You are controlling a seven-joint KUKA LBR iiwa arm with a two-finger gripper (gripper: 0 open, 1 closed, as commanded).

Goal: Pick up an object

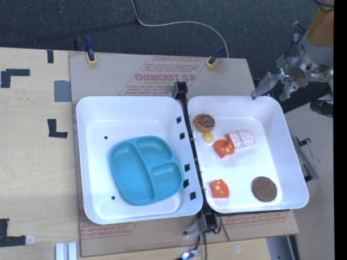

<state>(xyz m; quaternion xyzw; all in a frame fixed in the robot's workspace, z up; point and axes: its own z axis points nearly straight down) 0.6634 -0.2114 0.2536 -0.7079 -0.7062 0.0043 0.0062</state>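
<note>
Camera view: tool (269,89) hangs over the right bin's (287,129) upper right corner, fingers spread apart, nothing between them. Below it (all loose in that bin) lie a doughnut (205,122), red-and-white packet (241,139), orange block (223,148), brown disc (264,189). Left bin (89,145) holds a blue tray (145,169).

We see a dark grey carpet (162,10) across the twelve o'clock side, with a thin white cable (179,23) looping over it. A brown cardboard sheet (157,75) (printed with red lettering) lies on a pale wooden bench (32,161), marked with black tape pieces (54,129) toward nine o'clock.
</note>
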